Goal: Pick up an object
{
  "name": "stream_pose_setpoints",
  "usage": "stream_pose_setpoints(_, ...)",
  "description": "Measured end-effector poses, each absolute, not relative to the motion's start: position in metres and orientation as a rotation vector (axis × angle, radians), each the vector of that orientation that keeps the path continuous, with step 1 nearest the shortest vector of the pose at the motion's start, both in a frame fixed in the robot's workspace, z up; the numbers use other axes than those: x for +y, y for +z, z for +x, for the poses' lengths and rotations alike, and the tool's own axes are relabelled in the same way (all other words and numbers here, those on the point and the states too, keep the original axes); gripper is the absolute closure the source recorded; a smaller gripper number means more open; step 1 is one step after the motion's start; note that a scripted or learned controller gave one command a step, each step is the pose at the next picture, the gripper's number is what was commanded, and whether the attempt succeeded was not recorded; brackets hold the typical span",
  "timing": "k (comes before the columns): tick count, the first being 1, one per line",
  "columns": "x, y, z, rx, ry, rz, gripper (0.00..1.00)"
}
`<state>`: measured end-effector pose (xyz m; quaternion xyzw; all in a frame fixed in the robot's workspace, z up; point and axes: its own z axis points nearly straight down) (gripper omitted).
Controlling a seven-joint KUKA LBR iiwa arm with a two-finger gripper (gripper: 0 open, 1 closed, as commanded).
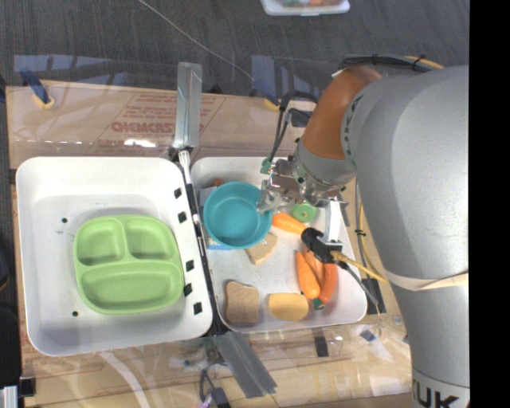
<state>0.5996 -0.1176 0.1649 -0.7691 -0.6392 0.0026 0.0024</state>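
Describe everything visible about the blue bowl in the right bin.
The blue bowl is round, teal-blue, plastic-looking and smooth, standing upright with its hollow facing up. It stands at the far left of the right bin, close to the divider between the bins. The gripper hangs at its right rim; whether they touch is unclear. A tan, bread-like piece lies just below its near edge, and an orange carrot lies to its right.

Left bin (40, 239) contains a green divided tray (127, 263). A white tray (305, 7) lies beyond the bench.
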Motion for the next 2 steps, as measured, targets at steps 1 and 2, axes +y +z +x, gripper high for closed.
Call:
stream_pose_setpoints(1, -0.117, 0.166, 0.6, -2.006, 0.006, -2.412, 0.0)
stream_pose_setpoints(2, -0.114, 0.097, 0.58, -1.423, -0.006, -2.802, 0.0)
